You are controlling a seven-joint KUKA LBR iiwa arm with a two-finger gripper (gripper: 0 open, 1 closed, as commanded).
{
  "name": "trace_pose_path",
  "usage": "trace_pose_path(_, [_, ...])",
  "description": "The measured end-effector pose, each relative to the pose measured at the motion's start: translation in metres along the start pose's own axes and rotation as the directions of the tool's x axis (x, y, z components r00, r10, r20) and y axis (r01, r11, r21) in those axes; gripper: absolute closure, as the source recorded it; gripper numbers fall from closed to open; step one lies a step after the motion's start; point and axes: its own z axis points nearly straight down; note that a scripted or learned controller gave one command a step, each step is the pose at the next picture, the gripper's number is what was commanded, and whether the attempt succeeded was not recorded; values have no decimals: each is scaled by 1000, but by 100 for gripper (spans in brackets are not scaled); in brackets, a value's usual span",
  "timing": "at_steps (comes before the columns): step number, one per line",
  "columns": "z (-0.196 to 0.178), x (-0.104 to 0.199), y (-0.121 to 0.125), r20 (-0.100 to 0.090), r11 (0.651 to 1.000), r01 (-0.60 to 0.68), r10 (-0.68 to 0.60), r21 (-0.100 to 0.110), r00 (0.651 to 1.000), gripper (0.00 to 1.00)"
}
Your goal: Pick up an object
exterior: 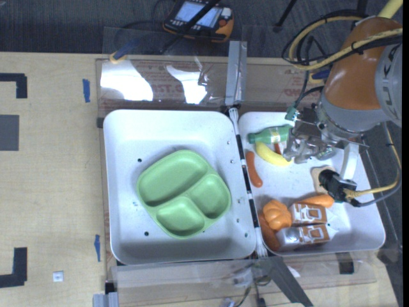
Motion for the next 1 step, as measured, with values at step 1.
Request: trace_pose_path(1, [-9, 1, 0, 1, 1000, 2, -2, -1, 1000, 100])
